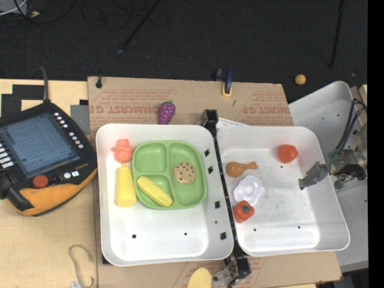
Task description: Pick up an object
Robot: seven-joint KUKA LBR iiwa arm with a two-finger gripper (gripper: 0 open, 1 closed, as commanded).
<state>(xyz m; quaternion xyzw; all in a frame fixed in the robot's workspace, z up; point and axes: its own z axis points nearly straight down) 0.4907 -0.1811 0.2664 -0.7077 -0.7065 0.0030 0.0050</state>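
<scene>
The jaws (312, 176) hang at the right bin's (282, 242) edge; I cannot tell their opening. The tomato (287, 153) lies nearby and could roll away if nudged.

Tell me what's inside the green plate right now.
The green plate in the left bin holds a corn cob in its lower section and a cookie in its upper right section. Whatever lies beneath them is covered.
</scene>
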